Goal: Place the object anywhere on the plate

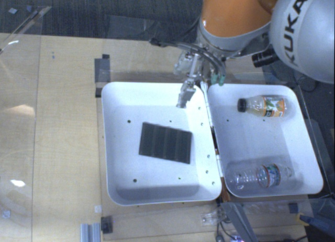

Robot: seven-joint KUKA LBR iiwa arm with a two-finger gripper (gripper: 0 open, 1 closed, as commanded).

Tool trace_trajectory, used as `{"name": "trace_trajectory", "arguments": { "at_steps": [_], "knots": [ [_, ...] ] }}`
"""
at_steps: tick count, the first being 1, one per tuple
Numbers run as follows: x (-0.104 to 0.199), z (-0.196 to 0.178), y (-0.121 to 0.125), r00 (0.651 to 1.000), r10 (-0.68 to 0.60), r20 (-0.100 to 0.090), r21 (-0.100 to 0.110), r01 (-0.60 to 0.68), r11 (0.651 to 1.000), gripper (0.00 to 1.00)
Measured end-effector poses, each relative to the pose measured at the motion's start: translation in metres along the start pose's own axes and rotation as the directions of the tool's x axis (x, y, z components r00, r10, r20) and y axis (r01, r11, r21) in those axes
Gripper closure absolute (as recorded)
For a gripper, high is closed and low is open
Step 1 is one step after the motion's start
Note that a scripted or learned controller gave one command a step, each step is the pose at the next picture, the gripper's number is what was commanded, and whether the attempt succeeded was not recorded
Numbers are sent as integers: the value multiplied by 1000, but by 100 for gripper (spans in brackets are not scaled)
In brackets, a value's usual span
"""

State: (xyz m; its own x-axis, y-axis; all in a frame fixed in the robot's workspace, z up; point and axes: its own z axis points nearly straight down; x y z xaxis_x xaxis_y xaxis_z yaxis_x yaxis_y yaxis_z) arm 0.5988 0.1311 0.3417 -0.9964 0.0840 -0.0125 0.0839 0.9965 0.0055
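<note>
**Two bottles in the right bin, end effector over the left bin's far corner**

Nearest the camera, in the near part of the right bin (309, 147), a clear bottle (260, 176) lies on its side. Its long axis runs roughly left to right, tilted slightly, and a coloured label wraps its middle. Which end carries the cap cannot be told.

In the left bin (118, 131), a dark ribbed rectangular plate (166, 142) lies flat near the middle, its long side running left to right and turned a little clockwise. Nothing rests on it.

Farther back in the right bin, a second bottle (262, 106) with amber contents and a yellow-green label lies on its side. Its long axis also runs left to right, with the dark cap pointing left toward the wall shared by the two bins. It is well apart from the plate.

Farthest, the end effector (185, 99) hangs over the far right corner of the left bin, just beside the shared wall. No object shows between its fingers; whether they are spread or closed cannot be told. Above it sit the orange band and the grey arm (303, 21).
</note>
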Motion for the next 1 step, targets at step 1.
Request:
{"name": "trace_trajectory", "arguments": {
  "at_steps": [1],
  "knots": [
    [11, -82, -56, 995, 102, 6, 1, -102, 995, 0]
  ]
}}
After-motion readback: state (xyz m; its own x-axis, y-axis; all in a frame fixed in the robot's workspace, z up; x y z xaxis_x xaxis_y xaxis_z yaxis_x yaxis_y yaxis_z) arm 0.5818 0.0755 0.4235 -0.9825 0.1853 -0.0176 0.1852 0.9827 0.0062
